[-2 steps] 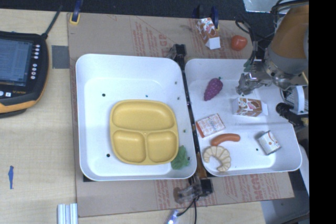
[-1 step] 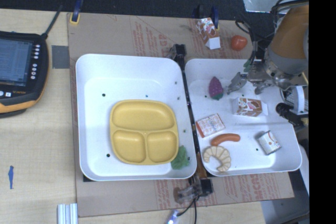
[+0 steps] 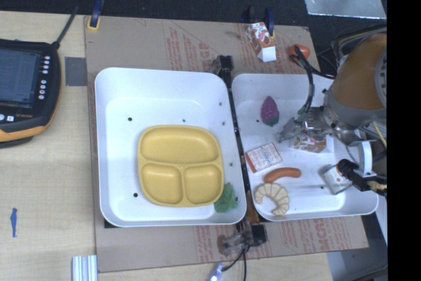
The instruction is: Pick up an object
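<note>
My gripper (image 3: 295, 131) hangs low over the middle of the right bin (image 3: 342, 206), reaching in from the right on the grey arm (image 3: 355, 85). A purple grape bunch (image 3: 270, 110) lies just up and left of it. A small red-and-white card packet (image 3: 263, 156) lies below and left of it. Further toward the front lie a sausage (image 3: 283, 174) and a croissant (image 3: 273, 197). A small tin (image 3: 334, 178) rests at the right side of the bin. Something reddish (image 3: 316, 143) lies partly hidden under the gripper body.
The left bin (image 3: 115, 102) holds a yellow divided plate (image 3: 180, 164) and a green broccoli piece (image 3: 227, 199) at its front right corner. A small carton (image 3: 261, 40) stands behind the right bin. A tablet pendant (image 3: 26, 89) sits at the far left.
</note>
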Controlling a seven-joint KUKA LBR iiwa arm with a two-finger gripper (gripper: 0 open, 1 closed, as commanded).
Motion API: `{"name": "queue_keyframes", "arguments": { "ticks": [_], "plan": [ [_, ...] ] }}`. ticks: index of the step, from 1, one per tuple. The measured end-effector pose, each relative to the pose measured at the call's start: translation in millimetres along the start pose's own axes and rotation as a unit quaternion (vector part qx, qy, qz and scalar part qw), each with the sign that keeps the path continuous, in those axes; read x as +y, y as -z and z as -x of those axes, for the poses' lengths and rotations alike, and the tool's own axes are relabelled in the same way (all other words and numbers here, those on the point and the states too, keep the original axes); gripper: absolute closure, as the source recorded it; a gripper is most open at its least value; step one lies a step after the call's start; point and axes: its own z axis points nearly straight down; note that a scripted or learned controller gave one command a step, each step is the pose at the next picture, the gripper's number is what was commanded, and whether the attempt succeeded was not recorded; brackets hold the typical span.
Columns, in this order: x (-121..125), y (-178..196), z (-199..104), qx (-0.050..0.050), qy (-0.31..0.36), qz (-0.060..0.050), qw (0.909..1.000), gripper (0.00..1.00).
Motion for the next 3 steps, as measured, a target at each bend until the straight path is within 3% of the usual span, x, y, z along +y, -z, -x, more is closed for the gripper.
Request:
{"name": "queue_keyframes", "arguments": {
  "ticks": [1,2,3],
  "plan": [
    [64.5,-17.8,60.2,0.004,-0.001,-0.009,0.9999,0.0],
    [93.2,-18.2,59.2,0.005,-0.001,-0.009,0.9999,0.0],
    [32.3,-17.9,59.9,0.004,0.0,-0.011,0.9999,0.0]
  ]
}}
